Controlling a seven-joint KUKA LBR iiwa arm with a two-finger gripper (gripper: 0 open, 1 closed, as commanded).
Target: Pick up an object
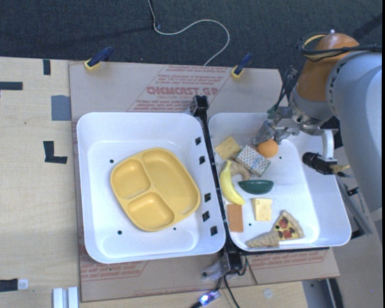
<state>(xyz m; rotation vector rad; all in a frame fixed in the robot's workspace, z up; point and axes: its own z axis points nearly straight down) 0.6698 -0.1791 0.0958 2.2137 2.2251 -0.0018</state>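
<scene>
Just above the orange ball (267,149), the claw (274,131) hovers, its opening unclear; it should descend straight, centred, avoiding the checkered block (253,160).

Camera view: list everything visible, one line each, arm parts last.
Bins: two, white, side by side.
Divided plate: one, yellow, left bin.
Banana: one, yellow, right bin, left side.
Orange ball: one, right bin, by the gripper.
Green bowl: one, right bin, centre.
Pizza slice: one, right bin, front.
Cheese pieces: two, yellow, right bin.
Clamps: two, blue-yellow, bench back.
Gripper: one, dark, beside the ball.
Arm: grey, orange band.
</scene>
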